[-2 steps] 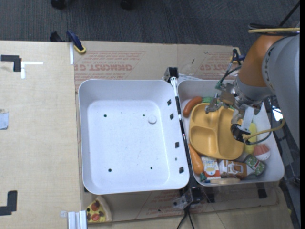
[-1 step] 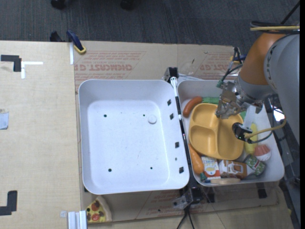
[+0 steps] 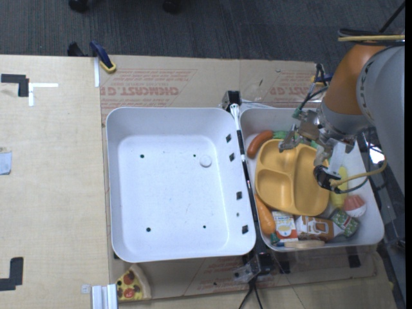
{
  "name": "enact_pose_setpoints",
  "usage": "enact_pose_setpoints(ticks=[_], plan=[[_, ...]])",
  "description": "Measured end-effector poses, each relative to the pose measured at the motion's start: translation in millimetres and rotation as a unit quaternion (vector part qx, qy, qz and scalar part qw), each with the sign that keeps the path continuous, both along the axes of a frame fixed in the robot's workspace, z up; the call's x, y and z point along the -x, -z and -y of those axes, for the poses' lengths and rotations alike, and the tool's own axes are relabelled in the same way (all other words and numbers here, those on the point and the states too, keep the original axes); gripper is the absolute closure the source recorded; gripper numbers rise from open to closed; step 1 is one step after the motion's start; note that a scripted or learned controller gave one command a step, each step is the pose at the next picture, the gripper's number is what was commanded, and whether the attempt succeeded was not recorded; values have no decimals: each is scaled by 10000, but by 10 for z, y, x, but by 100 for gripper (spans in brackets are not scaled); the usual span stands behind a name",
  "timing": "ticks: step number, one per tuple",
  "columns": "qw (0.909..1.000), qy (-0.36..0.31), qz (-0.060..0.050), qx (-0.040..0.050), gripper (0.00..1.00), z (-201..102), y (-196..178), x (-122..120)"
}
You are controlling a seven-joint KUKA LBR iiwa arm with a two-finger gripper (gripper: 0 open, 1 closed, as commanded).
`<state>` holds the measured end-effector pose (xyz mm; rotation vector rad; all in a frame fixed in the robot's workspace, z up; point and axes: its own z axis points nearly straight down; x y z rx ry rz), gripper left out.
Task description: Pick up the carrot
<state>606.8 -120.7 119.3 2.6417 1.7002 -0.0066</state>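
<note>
Orange carrot (image 3: pixel 265 216) at yellow plate's (image 3: pixel 293 188) lower-left, apart from gripper (image 3: pixel 320 152).

I have one fixed camera, mounted above the worktop (image 3: pixel 51 192) and looking down at a slant. It frames both white bins, the left bin (image 3: pixel 170 243) and right bin (image 3: pixel 370 234), with dark floor (image 3: pixel 212 18) along the top.

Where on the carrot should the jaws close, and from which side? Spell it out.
Grip the carrot at its exposed middle, coming straight down from above, jaws across its width. It lies lengthwise in the narrow gap between the right bin's left wall and the yellow divided plate, so side approaches look blocked.
</note>
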Motion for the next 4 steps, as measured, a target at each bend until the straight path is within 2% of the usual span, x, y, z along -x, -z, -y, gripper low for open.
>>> enact_pose_setpoints(ticks=[1,2,3,4], plan=[[9997,-180,13,-135,0,333,237,-199],[9998,-189,14,-14,0,-139,267,340],[9998,-175,56,0,100,-123,152,311],[9990,-368,239,31,100,-279,149,616]])
